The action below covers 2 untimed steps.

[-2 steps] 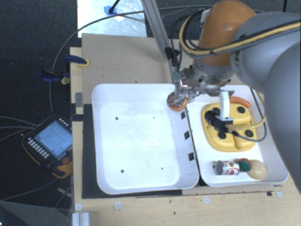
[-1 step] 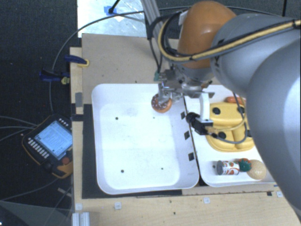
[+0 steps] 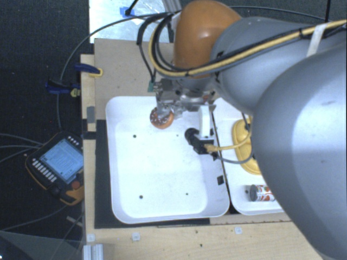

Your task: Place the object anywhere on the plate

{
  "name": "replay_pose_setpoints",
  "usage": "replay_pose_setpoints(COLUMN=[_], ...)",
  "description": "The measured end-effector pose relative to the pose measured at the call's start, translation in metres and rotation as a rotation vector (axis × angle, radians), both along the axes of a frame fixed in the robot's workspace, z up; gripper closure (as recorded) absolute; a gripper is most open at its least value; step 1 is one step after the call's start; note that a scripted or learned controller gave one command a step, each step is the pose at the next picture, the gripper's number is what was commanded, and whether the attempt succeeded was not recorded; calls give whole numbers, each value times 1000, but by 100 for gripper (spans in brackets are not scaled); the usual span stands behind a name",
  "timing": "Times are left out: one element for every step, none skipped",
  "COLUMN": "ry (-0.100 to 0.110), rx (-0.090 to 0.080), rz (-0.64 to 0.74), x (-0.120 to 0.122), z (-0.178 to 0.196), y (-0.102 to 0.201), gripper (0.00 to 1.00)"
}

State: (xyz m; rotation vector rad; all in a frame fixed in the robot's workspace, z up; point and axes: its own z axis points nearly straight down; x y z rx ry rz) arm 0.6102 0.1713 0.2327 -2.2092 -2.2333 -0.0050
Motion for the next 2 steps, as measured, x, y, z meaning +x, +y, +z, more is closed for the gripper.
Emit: replay_pose_setpoints(ry=[-1,1], rx=[0,-2], rz=[-3,-5], x=[13,13], z=[-1,-1], y=[35,33], gripper=[100,0])
